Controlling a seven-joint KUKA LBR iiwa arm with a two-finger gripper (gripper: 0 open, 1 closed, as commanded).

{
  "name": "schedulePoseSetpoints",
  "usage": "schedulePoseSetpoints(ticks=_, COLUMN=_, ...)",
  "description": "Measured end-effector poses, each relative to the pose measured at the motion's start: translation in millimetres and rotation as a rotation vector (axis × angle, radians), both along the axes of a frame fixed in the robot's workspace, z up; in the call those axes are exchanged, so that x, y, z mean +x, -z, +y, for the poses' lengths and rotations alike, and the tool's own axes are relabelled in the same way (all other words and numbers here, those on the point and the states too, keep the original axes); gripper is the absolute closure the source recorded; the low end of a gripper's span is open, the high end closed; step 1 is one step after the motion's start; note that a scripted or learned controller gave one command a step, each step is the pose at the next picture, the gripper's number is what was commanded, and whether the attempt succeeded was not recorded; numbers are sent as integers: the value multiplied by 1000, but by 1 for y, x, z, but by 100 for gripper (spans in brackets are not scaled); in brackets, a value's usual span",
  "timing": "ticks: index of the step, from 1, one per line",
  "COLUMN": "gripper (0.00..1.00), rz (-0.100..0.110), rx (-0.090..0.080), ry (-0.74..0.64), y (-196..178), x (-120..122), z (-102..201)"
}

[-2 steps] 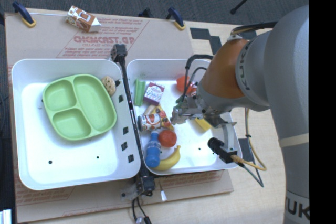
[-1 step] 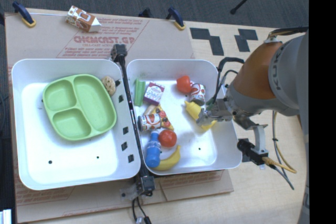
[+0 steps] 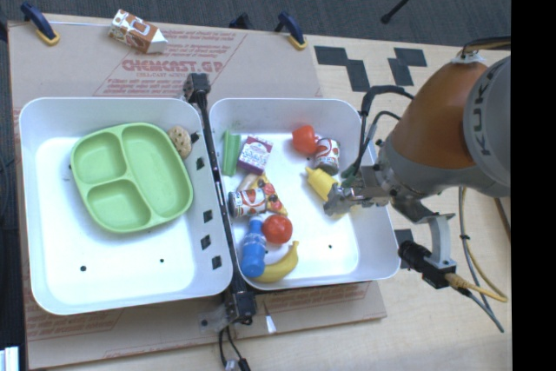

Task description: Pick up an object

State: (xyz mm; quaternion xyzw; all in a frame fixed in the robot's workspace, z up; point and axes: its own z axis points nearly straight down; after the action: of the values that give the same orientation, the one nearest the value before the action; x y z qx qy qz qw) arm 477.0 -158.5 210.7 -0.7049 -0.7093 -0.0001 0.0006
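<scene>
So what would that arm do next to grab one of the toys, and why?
Probably ease the tool a little toward the small yellow plastic bottle-shaped toy and lower onto it. The tool sits in the right-hand shallow white bin, just beside that toy, and nothing can be seen between its tips, so that is likely the nearest pick.

occlusion: arm (image 3: 452,130) covers right bin (image 3: 369,261) right rim | gripper (image 3: 337,204) fingers blurred, spread unreadable | yellow object (image 3: 319,182) near end hidden under gripper | can (image 3: 247,202) label too small to read | blue bottle (image 3: 253,249) partly under banana (image 3: 276,266) | cookie (image 3: 181,139) partly behind green tray (image 3: 130,175) rim
</scene>
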Motion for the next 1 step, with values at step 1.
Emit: schedulePoseSetpoints(ticks=1, gripper=100, rz=-2, rx=-2, ry=0, y=-61, x=79, z=14)
